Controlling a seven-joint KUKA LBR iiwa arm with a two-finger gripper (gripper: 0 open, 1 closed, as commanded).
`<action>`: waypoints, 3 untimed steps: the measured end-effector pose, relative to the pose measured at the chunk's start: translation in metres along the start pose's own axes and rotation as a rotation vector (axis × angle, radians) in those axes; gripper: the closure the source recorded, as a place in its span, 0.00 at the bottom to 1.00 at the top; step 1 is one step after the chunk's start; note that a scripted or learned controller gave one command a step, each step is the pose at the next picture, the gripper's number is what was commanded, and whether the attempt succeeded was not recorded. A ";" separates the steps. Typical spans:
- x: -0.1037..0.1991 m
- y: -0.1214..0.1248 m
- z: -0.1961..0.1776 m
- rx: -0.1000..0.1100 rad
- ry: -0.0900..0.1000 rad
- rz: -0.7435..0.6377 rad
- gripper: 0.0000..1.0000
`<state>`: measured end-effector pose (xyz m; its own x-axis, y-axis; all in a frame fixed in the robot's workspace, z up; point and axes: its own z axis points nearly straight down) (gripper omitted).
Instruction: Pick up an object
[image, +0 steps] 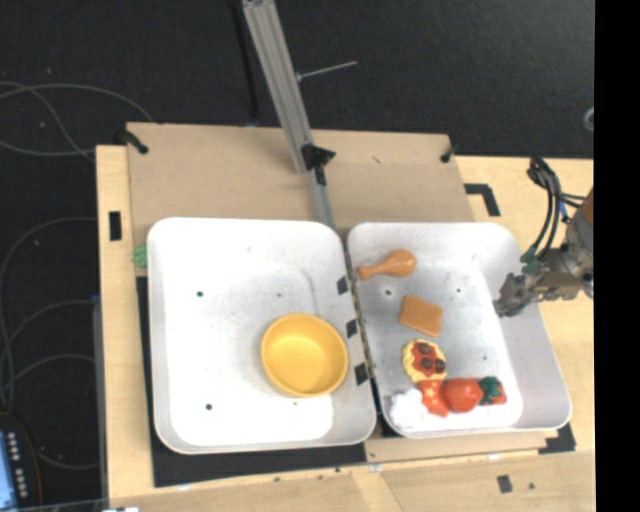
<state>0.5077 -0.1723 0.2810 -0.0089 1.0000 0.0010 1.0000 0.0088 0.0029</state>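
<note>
A yellow bowl (304, 354) sits in the left bin (200, 260), toward its lower right. The right bin (470, 250) holds a toy chicken drumstick (389, 266) near the top. Below it lie an orange-brown block (422, 316), a small pizza slice (424, 358), a red tomato-like toy (457, 394) with a green piece (491, 389), and a white lump (406, 407). My gripper (513, 297) hangs over the right bin's right rim, above and to the right of the objects. Nothing shows between its fingers.
A slanted metal post (288, 95) rises from behind the bins, ending near their shared wall. Cables (545, 205) trail along the arm at the right edge. The bench's tan board (250, 170) surrounds both bins.
</note>
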 end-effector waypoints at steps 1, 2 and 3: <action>0.052 -0.004 -0.001 0.001 0.000 0.001 1.00; 0.111 0.003 -0.001 0.002 0.000 0.001 1.00; 0.169 0.010 0.015 0.004 0.000 0.002 1.00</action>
<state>0.5165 -0.0031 0.2664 -0.0069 1.0000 0.0008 1.0000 0.0069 -0.0013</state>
